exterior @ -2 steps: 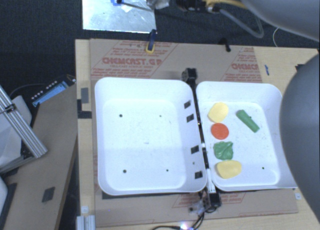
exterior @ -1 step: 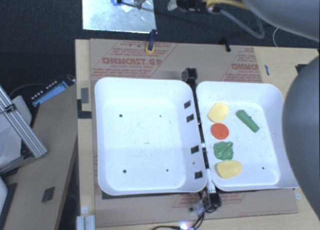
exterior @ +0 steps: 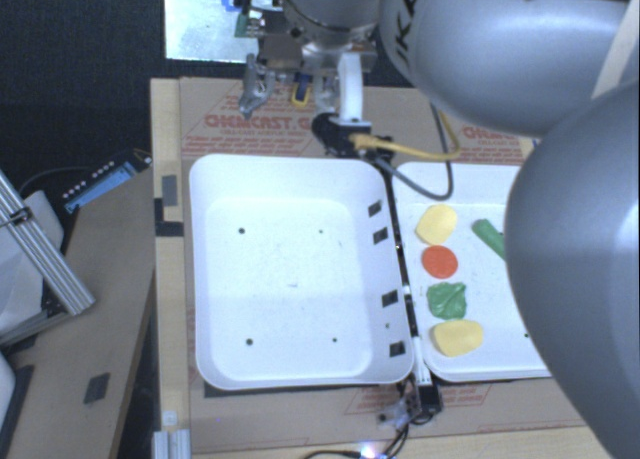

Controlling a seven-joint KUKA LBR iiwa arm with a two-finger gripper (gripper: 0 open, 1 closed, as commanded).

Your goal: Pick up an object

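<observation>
Currently: aluminium rail (exterior: pixel 45 262) lies well to the left of the left bin (exterior: pixel 205 277), off the cardboard sheet (exterior: pixel 215 132), with a blue-edged strip (exterior: pixel 100 179) just beyond it, also left of that bin. The left bin itself sits on the cardboard sheet, whose red lettering shows past the bin's far rim. Gripper (exterior: pixel 275 99) hangs beyond the far rim of the left bin, over that lettering; its fingers stand apart, wide, and bare cardboard shows in the gap, so it holds nothing. The right bin (exterior: pixel 490 352) touches the left bin's right wall. All candidate objects are in it, in a column close to that shared wall: pale yellow piece (exterior: pixel 437 223) farthest back, then orange-red disc (exterior: pixel 440 262), then green leafy piece (exterior: pixel 447 299), then a second yellow piece (exterior: pixel 457 337) nearest the front rim. A green stick (exterior: pixel 488 237) lies tilted, further right of the left bin than the column, level with the first two. The grey arm (exterior: pixel 500 37) covers everything further right of the left bin.
</observation>
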